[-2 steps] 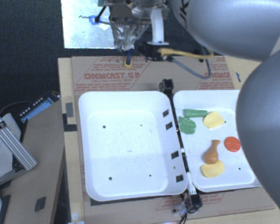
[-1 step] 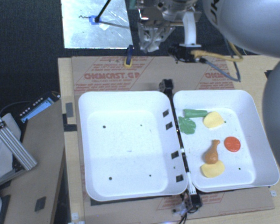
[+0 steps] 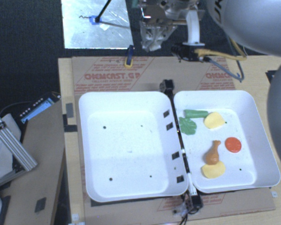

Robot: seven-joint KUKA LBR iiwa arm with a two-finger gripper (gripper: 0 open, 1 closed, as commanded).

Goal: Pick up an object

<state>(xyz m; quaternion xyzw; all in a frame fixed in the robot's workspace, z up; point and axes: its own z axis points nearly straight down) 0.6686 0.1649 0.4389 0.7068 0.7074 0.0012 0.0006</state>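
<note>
Several toy foods lie in the right bin (image 3: 258, 127): a green pod (image 3: 196, 113), a green leafy piece (image 3: 188, 126), a yellow lump (image 3: 214, 120), an orange-red disc (image 3: 233, 145), a brown drumstick (image 3: 212, 151) and a second yellow piece (image 3: 213, 170) just below it. My gripper (image 3: 150, 38) hangs high beyond the far edge of the bins, over the cardboard sheet, well away from every object. I see nothing hanging from it.
The left bin (image 3: 93, 150) stands beside the right one, joined by a black hinge strip (image 3: 175, 131). A yellow-and-blue clip (image 3: 128, 59) sits on the cardboard at the back. Cables (image 3: 217, 61) run at the back right. A metal frame (image 3: 10, 144) stands at the left.
</note>
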